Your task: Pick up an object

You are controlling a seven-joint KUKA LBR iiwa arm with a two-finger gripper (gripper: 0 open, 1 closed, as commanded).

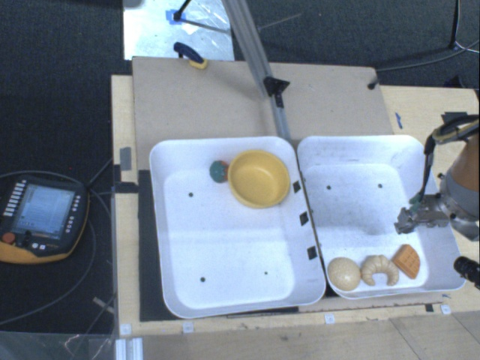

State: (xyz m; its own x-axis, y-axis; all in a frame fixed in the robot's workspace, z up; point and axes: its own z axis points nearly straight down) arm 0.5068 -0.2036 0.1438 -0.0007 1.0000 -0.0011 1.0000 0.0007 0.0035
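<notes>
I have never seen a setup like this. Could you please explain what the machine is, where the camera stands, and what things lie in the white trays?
The one camera looks down at a slant on a bench. From the right reaches a robot arm; its gripper hangs over the right bin. That bin holds a round bun, a croissant and a waffle piece. The left bin holds a yellow bowl and, beside it, a small green ball. I see nothing between the gripper's fingers. At far left lies a control pendant.
</notes>
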